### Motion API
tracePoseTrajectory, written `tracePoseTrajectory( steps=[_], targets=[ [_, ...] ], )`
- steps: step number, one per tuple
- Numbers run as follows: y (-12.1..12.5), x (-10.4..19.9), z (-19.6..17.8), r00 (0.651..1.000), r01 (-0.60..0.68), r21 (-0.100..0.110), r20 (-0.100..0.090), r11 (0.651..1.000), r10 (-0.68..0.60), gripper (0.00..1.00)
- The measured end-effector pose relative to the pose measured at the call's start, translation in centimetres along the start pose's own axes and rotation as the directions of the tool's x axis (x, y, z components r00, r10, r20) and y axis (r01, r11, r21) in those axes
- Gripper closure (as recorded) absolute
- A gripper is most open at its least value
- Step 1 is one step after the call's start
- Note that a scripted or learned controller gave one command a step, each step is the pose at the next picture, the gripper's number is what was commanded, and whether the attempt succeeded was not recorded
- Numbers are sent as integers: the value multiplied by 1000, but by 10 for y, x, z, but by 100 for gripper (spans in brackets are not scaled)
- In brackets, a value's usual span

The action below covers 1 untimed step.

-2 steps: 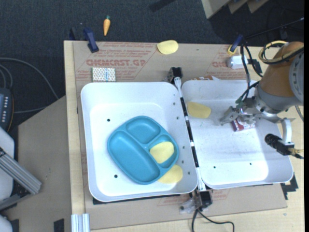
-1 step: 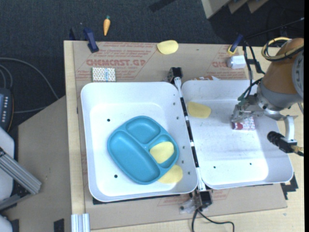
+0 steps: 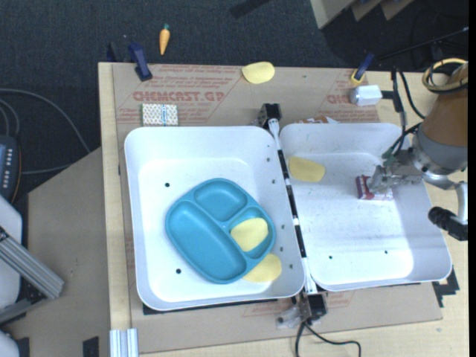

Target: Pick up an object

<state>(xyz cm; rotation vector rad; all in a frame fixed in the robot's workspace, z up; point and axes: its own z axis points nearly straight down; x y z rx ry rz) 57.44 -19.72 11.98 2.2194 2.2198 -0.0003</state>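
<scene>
Approach step — the gripper (image 3: 381, 178), its grasp state impossible to tell, hovers at a small red object (image 3: 364, 188) in the right bin (image 3: 357, 270), right of centre — next, a secure closing and lift.

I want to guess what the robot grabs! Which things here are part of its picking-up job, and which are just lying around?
In the job:
gripper, down in the right bin
small red thing by the gripper
yellow piece in that bin

Just lying around:
blue divided tray in the left bin
yellow pieces on it
yellow piece on the bench
toy carrot
</scene>
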Motion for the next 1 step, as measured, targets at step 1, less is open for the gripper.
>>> tracePoseTrajectory(
  steps=[1],
  targets=[
    [27,-27,-26,1000,0,-1,0,1000,0,100]
  ],
)
